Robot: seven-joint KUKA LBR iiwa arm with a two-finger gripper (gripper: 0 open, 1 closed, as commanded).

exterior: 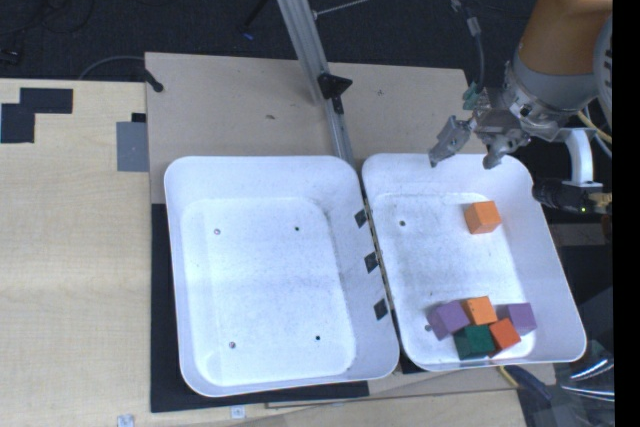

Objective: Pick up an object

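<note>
Gripper over the far edge of the right bin, nothing in it.
I see the gripper [468, 147] spread open above the right bin's [555, 265] far rim; the orange block [482, 216] lies apart, nearer the bin's middle.

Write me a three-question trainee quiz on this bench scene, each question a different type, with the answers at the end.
1. True or false: the lone orange block lies in the left bin.
2. Multiple choice: where is the cluster of blocks in the right bin? A) the far corner by the hand; B) the near end of the bin; C) against the clips between the bins.
3. Fill in: the hand is above the right bin's ____ edge, with open fingers and nothing between them.

Key: 1 false, it lies in the right bin; 2 B; 3 far.
</note>
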